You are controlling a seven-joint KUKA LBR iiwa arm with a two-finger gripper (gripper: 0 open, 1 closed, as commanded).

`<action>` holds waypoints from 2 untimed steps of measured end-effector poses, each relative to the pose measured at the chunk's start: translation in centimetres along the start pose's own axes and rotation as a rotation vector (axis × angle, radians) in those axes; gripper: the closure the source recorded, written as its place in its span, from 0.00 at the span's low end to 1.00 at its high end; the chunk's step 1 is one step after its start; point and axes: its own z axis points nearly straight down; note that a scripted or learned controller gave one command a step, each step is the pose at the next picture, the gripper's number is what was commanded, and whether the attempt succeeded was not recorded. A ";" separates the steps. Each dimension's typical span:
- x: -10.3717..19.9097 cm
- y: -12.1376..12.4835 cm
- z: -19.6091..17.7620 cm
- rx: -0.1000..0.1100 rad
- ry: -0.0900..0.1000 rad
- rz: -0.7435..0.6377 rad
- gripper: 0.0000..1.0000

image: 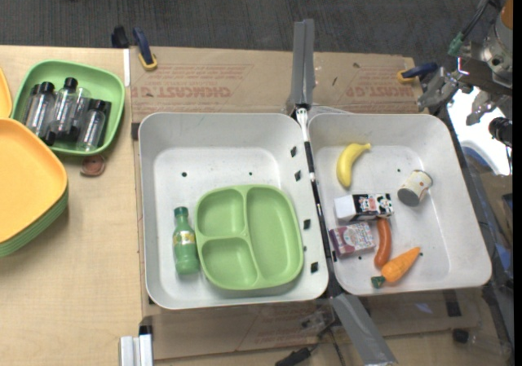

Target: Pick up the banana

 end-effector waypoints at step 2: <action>0.6 2.9 8.8 0.001 0.000 -0.046 0.00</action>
